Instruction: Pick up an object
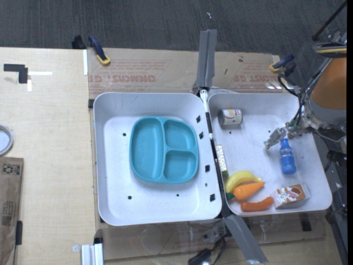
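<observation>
The arm (330,87) reached in from the right over the right bin (251,108), its orange band showing near the frame's edge. Its end effector (276,138) hung low in the upper right part of that bin, just above the cap end of a blue bottle (287,157) that lay on the bin floor; whether the metal tips touched the bottle could not be told, and nothing was seen between them. Whether the end effector was open or closed could not be told from this slant. A small tin can (230,117) lay on its side near the bin's upper left corner. Along the lower edge sat a banana (240,178), with a carrot (248,190) touching it just below, a second orange vegetable (257,205) beneath that, and a small carton (290,195) to their right. The left bin (110,148) held a teal divided plate (164,149) near its middle. Both bins rested on the surface (44,120), with cardboard behind them.
</observation>
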